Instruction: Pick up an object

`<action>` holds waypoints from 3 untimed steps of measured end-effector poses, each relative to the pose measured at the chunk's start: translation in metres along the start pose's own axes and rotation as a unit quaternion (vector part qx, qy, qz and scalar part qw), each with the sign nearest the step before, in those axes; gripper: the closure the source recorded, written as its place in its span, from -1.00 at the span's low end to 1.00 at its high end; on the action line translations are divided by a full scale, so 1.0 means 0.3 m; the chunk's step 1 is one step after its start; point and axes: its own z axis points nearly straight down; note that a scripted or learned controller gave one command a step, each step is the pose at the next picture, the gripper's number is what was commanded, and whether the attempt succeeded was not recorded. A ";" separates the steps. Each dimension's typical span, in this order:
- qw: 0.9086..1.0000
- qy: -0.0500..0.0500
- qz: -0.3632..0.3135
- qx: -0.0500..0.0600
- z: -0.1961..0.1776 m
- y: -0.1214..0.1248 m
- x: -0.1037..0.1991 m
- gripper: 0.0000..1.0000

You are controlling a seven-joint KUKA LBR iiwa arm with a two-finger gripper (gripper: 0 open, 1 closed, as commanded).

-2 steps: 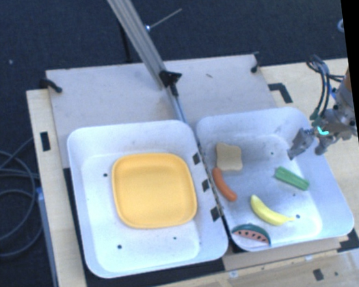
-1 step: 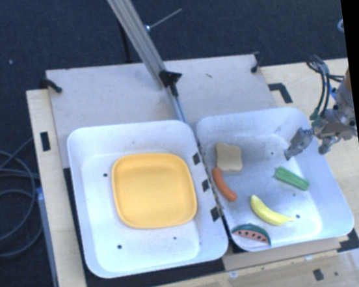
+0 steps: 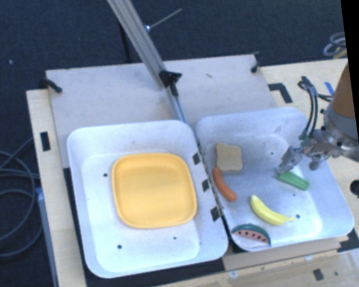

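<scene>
Left bin (image 3: 90,184): one square yellow plate (image 3: 153,189), lying flat near the bin's middle.

Right bin (image 3: 256,126): slice of toast (image 3: 229,157) near the left wall, toward the far edge; orange hot dog (image 3: 224,185) just below it along the same wall; banana (image 3: 269,211) toward the near edge, centre; watermelon slice (image 3: 251,235) at the near left corner, against the rim; green piece (image 3: 292,180) right of centre.

Gripper (image 3: 295,163): entered over the right rim and stood directly above the green piece with fingers spread, one tip at the piece's left end; nothing was lifted.
</scene>
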 end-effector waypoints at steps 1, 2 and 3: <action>1.000 0.000 0.000 0.000 0.151 -0.025 0.009 -1.00; 1.000 0.000 0.000 0.000 0.325 -0.028 0.008 -1.00; 1.000 0.000 0.001 -0.003 0.282 -0.023 0.007 1.00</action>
